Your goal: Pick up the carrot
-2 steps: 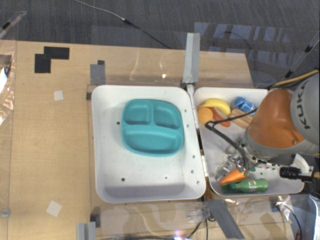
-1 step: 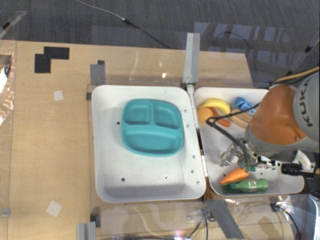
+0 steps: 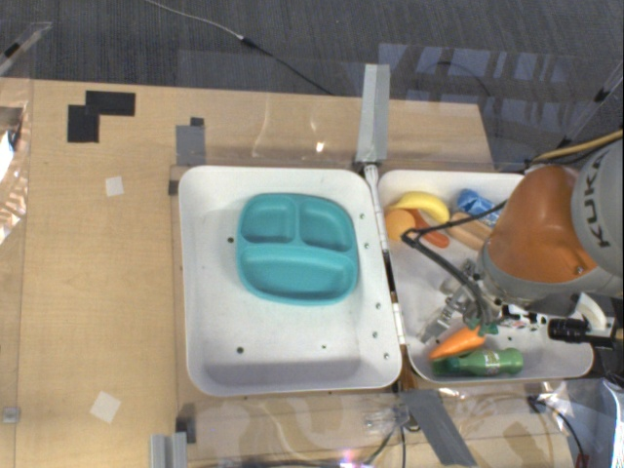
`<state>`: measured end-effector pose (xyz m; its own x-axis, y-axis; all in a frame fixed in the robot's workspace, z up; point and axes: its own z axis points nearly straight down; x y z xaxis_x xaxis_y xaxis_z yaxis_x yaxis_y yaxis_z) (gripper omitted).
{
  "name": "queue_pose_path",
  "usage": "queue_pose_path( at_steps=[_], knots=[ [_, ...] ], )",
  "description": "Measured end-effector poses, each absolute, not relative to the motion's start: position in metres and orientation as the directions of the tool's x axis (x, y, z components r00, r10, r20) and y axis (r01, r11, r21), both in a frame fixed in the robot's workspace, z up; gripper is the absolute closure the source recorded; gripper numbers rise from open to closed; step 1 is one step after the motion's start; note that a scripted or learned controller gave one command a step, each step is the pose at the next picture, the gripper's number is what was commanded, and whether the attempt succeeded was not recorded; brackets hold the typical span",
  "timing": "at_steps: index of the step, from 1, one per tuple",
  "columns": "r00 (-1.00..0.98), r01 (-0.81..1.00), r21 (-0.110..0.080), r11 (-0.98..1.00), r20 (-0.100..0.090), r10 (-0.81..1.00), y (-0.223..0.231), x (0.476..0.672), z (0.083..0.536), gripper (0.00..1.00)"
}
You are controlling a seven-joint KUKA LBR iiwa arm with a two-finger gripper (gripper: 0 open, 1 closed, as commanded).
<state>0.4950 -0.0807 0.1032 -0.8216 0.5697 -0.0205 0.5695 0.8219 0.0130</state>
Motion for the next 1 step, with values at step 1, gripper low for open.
queue_pose_path(
  at_steps=[1],
  knots=[
    [-0.746, 0.666, 0.011, 0.746, -0.008, 0.666, -0.1038, 0.4914, 0.0898, 0.00]
  ],
)
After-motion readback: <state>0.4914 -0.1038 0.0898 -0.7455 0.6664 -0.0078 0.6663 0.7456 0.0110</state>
